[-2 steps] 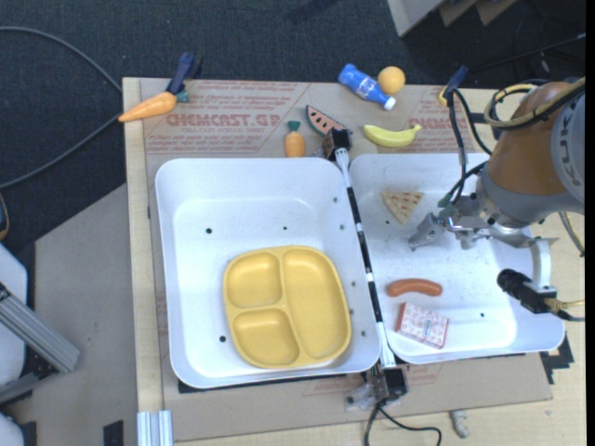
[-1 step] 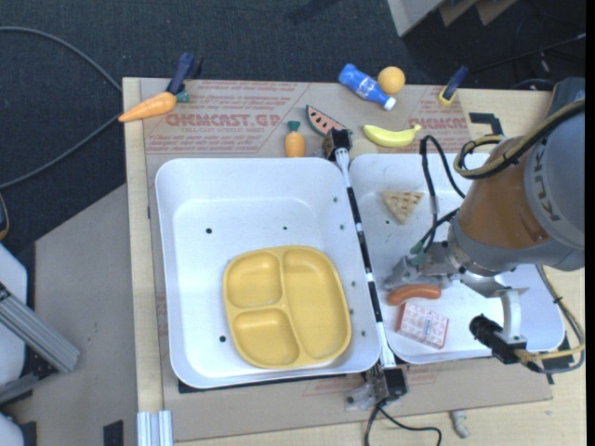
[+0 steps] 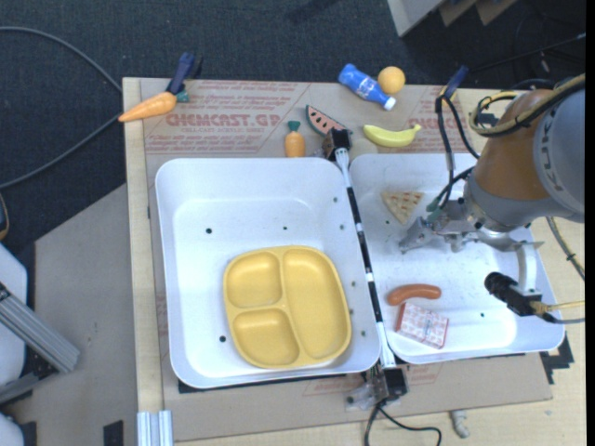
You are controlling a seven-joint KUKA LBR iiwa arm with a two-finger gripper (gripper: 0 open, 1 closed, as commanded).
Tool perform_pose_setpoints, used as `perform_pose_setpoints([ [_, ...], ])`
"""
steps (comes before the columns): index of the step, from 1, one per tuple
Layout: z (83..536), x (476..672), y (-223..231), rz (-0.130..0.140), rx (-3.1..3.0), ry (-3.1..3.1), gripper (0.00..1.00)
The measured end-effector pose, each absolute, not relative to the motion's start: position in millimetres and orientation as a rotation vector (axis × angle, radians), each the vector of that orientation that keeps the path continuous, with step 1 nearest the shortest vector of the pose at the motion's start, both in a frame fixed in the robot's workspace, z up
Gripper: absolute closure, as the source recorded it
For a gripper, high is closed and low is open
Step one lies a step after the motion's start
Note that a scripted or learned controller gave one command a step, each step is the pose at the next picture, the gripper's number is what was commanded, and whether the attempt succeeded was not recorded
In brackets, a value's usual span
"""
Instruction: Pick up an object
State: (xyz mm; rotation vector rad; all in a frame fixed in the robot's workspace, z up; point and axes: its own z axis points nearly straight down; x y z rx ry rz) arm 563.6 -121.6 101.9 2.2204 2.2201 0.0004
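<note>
Gripper (image 3: pixel 414 240): I can't tell its state; nothing visibly held.
Sausage (image 3: pixel 414 294): looks light, smooth; I'd grab mid-length, across.

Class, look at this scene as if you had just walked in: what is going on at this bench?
A grey robot arm reaches in from the right over the right bin. Its hand is low near the bin floor, just below a tan wedge-shaped toy. A sausage and a small patterned packet lie nearer the front, untouched. The left bin holds a yellow divided tray. Nothing is visibly gripped yet.
</note>
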Motion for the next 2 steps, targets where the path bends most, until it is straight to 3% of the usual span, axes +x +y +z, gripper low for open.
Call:
perform_pose_setpoints([
  [1,84,478.4,-93,-0.001,2.223,2.222,0.0],
  [2,94,478.7,-93,0.0,2.222,2.22,1.0],
])
